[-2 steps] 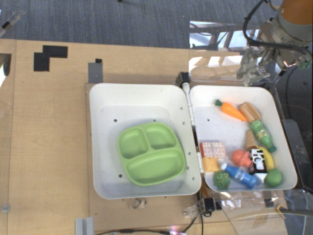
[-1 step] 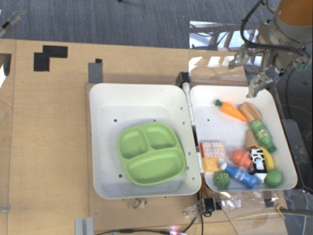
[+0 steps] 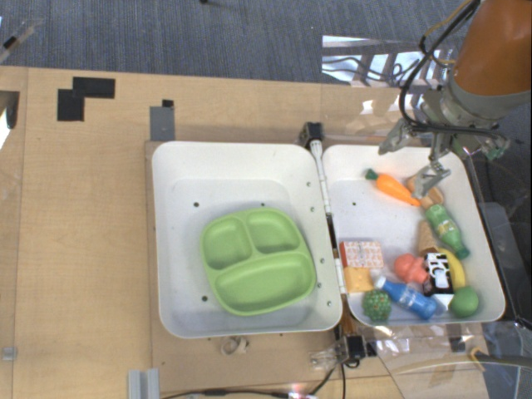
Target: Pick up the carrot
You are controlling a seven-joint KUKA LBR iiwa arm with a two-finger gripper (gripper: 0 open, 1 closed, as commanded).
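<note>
The carrot (image 3: 394, 188), orange with a green top, lies flat in the upper part of the right bin (image 3: 357, 223), its green end pointing left. My gripper (image 3: 410, 161) hangs just above and to the right of it, at the bin's far side. It is open: one fingertip stands up-left of the carrot and the other by the carrot's thick right end. Nothing is between the fingers.
The right bin also holds a green bottle (image 3: 443, 227), a blue bottle (image 3: 411, 298), a red toy (image 3: 408, 267), a small box (image 3: 362, 256), a green ball (image 3: 465, 301) and broccoli (image 3: 377, 305). A green divided plate (image 3: 258, 260) sits in the left bin (image 3: 183, 223).
</note>
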